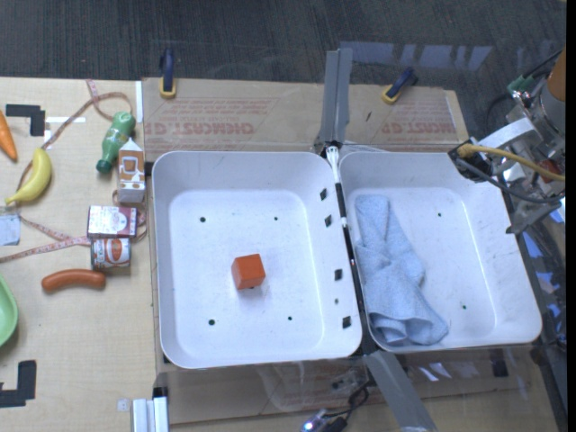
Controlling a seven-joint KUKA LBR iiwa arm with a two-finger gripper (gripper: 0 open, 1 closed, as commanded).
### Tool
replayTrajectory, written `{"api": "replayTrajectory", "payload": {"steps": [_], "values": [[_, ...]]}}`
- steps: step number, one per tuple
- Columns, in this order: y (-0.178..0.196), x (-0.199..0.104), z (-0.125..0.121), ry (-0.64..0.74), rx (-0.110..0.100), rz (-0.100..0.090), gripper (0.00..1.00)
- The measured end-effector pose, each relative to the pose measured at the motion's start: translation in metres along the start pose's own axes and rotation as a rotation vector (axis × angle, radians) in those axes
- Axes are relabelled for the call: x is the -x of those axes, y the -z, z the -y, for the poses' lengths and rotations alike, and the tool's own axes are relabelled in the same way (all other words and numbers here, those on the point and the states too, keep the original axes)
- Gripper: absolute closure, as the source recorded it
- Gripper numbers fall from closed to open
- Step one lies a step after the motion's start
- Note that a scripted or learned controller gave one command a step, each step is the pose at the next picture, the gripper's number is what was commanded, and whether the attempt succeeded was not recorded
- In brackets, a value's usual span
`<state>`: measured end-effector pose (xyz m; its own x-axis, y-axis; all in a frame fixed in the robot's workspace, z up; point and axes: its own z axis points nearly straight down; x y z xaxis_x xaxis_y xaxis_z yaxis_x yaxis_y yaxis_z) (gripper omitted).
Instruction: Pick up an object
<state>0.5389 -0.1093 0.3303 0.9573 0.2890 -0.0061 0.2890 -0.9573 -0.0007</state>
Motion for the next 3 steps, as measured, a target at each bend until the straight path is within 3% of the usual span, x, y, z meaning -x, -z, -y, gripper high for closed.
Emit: {"api": "replayTrajectory", "payload": {"steps": [1, 2, 3], "values": [[-0.016, 0.02, -0.052, -0.054, -0.001, 0.0, 0.0], [-0.06, -0.047, 0.044, -0.016, -0.002, 0.0, 0.0], [-0.079, -0.047, -0.043, -0.095, 0.0, -0.001, 0.0]]}}
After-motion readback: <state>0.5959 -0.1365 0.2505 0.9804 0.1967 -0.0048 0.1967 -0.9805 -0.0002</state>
